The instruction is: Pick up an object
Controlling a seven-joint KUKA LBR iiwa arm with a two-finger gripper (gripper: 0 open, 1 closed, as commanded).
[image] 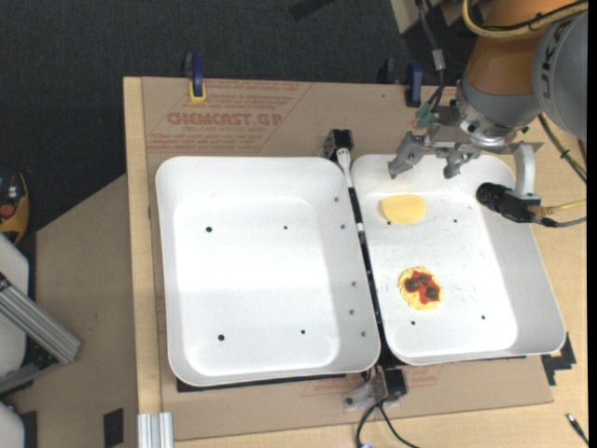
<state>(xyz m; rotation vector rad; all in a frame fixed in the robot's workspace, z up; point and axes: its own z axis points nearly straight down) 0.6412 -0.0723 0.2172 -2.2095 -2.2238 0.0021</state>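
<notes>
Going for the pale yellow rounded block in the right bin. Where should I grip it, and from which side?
Probably take the pale yellow rounded block straight from above, pinching across its shorter front-to-back width. It lies flat, wider left to right, on the right white bin, apart from the round yellow piece with dark red topping. The end effector, fingers spread, hangs just behind it.

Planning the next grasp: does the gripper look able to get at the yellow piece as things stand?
Probably yes. The gripper hangs open over the right bin's far end, with the yellow piece lying flat just below it in the view and nothing between them.
</notes>
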